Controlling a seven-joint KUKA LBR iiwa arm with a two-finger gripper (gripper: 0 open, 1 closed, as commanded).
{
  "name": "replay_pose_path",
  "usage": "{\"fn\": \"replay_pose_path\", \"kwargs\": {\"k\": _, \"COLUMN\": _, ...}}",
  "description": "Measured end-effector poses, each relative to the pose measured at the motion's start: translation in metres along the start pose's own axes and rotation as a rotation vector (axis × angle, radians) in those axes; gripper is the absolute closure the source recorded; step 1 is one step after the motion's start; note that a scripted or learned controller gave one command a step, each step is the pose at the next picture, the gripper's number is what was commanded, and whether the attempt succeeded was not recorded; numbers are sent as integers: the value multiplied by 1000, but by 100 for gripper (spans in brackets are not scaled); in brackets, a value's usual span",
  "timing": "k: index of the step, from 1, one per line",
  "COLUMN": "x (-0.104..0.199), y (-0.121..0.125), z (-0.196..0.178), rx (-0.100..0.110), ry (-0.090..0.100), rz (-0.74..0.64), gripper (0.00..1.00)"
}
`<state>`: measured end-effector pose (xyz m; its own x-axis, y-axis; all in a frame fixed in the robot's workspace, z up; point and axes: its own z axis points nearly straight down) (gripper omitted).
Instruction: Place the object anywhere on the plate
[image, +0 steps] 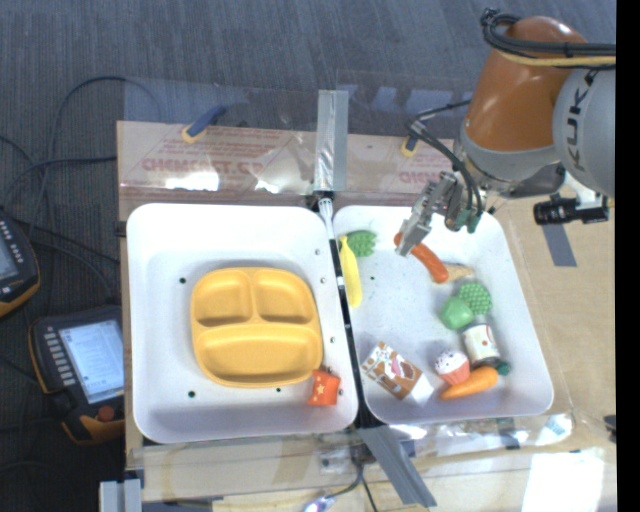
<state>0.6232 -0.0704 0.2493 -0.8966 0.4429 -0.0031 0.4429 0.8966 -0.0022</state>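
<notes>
Orange carrot (428, 262) sits under the gripper (418, 228), grasp uncertain; it should lift clear before crossing to the plate (257, 325).

The bench (570, 290) carried two shallow white bins side by side, touching along their inner rims: the left bin (150, 290) toward nine o'clock, the right bin (520, 300) toward three. A clear plastic sheet (250, 140) with cardboard (150, 165) under it lay at twelve o'clock behind them.
</notes>
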Motion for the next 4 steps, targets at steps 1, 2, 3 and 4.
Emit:
{"fn": "replay_pose_path", "kwargs": {"k": 1, "x": 69, "y": 34, "z": 34, "rx": -3, "ry": 3, "rz": -164, "gripper": 100}}
{"fn": "replay_pose_path", "kwargs": {"k": 2, "x": 142, "y": 104, "z": 65, "rx": -4, "ry": 3, "rz": -287, "gripper": 100}}
{"fn": "replay_pose_path", "kwargs": {"k": 3, "x": 173, "y": 138, "z": -4, "rx": -5, "ry": -1, "rz": -585, "gripper": 100}}
{"fn": "replay_pose_path", "kwargs": {"k": 4, "x": 173, "y": 138, "z": -4, "rx": -6, "ry": 0, "rz": -585, "gripper": 0}}
